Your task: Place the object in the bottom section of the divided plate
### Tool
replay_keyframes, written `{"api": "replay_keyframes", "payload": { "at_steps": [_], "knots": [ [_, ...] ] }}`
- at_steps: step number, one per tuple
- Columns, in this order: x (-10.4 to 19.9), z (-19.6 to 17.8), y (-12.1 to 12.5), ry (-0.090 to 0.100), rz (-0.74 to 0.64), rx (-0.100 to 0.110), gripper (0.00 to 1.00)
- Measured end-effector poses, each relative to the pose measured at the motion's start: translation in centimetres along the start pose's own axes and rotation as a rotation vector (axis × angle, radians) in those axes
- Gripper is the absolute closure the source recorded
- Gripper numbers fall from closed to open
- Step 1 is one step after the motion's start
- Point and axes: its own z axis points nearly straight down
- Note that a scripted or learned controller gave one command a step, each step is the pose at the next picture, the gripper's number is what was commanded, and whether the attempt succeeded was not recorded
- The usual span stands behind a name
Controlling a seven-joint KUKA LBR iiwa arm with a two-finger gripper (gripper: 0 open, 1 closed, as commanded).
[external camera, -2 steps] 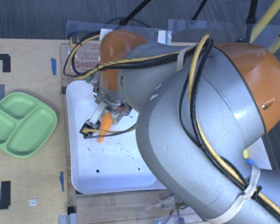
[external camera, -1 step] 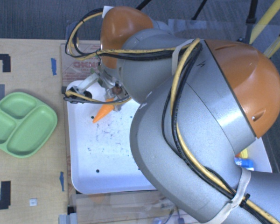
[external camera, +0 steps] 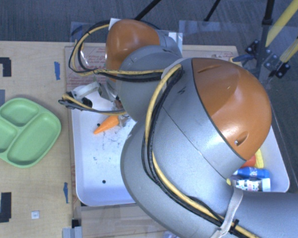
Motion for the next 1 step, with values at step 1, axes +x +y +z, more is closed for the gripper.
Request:
{"api": "replay_keyframes", "payload": {
  "at_steps": [1],
  "knots": [
    [-0.11,0.07,0.06,0.001,0.103,-0.001,1.00]
  ]
}}
